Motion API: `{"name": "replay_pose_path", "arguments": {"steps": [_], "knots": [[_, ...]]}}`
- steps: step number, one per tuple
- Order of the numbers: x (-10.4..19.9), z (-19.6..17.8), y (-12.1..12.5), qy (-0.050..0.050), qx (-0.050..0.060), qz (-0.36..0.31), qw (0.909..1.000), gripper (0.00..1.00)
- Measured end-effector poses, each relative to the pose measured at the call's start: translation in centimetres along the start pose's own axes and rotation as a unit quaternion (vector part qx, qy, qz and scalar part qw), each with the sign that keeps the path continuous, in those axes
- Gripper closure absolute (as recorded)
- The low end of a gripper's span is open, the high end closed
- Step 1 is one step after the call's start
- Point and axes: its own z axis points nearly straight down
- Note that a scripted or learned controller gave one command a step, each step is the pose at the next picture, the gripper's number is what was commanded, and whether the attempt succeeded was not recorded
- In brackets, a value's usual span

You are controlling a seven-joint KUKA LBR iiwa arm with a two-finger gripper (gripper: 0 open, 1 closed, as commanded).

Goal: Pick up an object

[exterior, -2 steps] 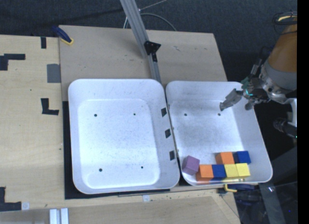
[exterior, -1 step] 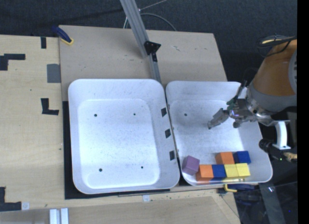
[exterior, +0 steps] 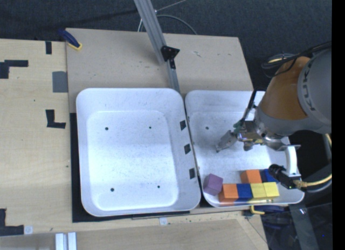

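Observation:
Several coloured blocks lie along the front of the right bin (exterior: pixel 215 103). A purple block (exterior: pixel 213 183) sits at the left end of the group. To its right runs a row of an orange block (exterior: pixel 230 191), a blue block (exterior: pixel 244 191) and yellow blocks (exterior: pixel 264 190). Behind that row are another orange block (exterior: pixel 250 176) and a blue one (exterior: pixel 267 176). My gripper (exterior: pixel 225 143) hangs over the middle of the right bin, behind the blocks and apart from them. I see nothing held in it.
The left bin (exterior: pixel 86 103) stands beside the right one, with a shared rim between them. A slanted metal bar (exterior: pixel 151 20) crosses the bench behind the bins. The grey and orange arm (exterior: pixel 291 98) covers the right bin's right side.

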Motion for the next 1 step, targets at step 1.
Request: {"name": "replay_pose_path", "arguments": {"steps": [1], "knots": [[1.22,5.25,-0.91,-0.001,-0.001,0.001,1.0,0.0]]}}
